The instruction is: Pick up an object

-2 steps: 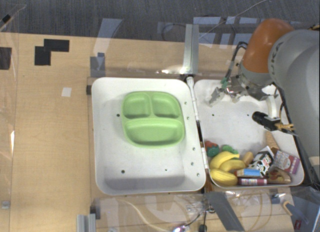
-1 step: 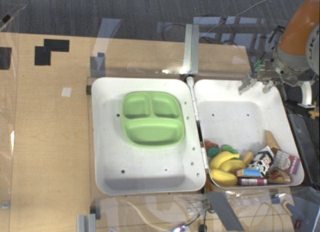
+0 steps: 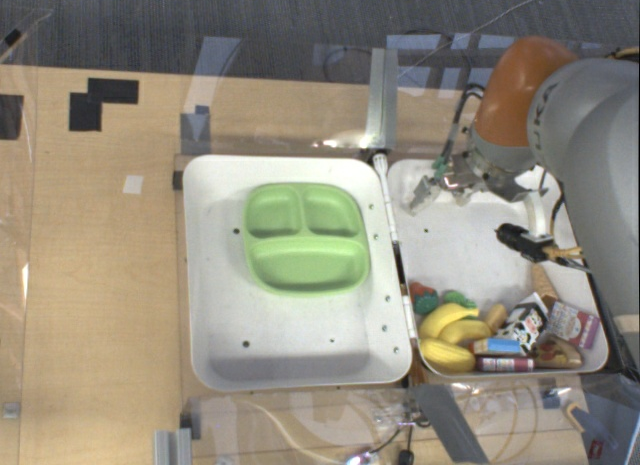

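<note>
1. White plastic: two shallow bins side by side on the desk (image 3: 90, 283), a left bin (image 3: 215, 343) and a right bin (image 3: 460, 253), their inner walls just beside each other.
2. Pale wood: the desk top, with black patches (image 3: 105, 101) at its far left.
3. Green: one plate (image 3: 305, 236) with three compartments, lying flat in the middle of the left bin, apart from every wall.
4. Grey, with an orange band (image 3: 515, 88): the arm (image 3: 590, 133), reaching in from the right over the far end of the right bin.
5. Metal: the pincer (image 3: 420, 193), at the far left corner of the right bin, near the wall next to the left bin. I cannot tell whether it is spread or pressed together.
6. Objects to pick: I see them all heaped along the near end of the right bin, well apart from the pincer, with bare white floor between.
7. Yellow: bananas (image 3: 452, 333), at the near left corner of the right bin.
8. Green item (image 3: 427, 304) and red item (image 3: 417, 290): small, just beyond the bananas, against the left wall. I cannot tell what either is.
9. Black and white: a carton (image 3: 520, 328), tilted, right of the bananas.
10. Red: a pack (image 3: 572, 325), near the right wall, beside the carton.
11. Red and pink: a tube (image 3: 505, 363), lying along the near wall, touching the bananas.
</note>
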`<state>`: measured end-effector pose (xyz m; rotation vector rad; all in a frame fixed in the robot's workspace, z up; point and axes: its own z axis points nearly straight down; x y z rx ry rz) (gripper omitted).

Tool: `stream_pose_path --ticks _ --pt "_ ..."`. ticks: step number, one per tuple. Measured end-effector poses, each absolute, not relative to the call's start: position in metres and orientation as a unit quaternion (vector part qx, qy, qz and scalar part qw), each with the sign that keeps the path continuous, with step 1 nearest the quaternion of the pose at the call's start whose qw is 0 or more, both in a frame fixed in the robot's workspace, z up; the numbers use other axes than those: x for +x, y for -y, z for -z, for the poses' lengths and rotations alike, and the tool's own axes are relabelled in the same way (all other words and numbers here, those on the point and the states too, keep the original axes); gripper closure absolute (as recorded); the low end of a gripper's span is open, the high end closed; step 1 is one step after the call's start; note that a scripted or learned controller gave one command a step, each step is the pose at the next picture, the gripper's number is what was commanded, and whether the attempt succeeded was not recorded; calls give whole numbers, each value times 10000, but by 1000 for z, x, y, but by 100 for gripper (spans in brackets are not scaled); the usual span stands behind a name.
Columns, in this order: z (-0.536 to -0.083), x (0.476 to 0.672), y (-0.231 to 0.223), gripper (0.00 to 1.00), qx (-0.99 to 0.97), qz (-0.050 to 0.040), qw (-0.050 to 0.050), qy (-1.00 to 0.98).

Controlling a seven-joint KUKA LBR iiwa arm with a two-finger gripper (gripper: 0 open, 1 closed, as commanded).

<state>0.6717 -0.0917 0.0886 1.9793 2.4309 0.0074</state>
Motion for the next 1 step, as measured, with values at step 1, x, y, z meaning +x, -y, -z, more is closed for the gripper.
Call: stream_pose_path --ticks 1 --pt "-160 610 124 0 6345 -16 23 -7729"
